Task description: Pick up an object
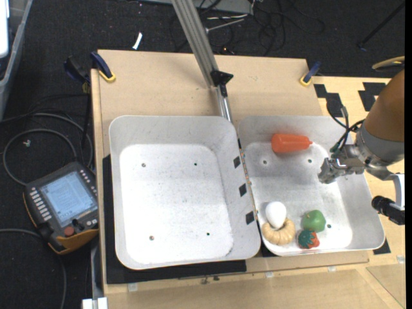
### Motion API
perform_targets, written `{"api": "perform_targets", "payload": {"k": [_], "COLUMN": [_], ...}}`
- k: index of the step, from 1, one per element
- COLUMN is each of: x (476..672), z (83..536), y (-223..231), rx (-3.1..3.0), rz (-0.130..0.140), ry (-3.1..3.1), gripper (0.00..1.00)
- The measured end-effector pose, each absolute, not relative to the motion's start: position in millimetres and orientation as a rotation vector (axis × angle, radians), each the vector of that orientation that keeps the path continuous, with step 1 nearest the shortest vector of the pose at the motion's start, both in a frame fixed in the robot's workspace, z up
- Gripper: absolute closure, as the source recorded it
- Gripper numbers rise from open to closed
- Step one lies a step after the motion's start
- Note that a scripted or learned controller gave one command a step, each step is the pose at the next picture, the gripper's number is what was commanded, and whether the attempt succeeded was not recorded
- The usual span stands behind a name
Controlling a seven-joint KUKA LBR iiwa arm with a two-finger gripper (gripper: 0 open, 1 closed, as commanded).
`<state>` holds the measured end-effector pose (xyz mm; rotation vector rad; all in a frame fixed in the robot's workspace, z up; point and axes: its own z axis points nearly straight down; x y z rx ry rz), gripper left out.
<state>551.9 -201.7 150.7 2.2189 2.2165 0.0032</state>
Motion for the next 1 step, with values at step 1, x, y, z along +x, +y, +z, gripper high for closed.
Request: {"api": "perform_targets", "payload": {"k": [1], "x": [552.4], "z": [214.8], "y": [-201.5], "rx": [2.214], "rz": [0.005], "ry": [2.219], "gripper": [1.0]}}
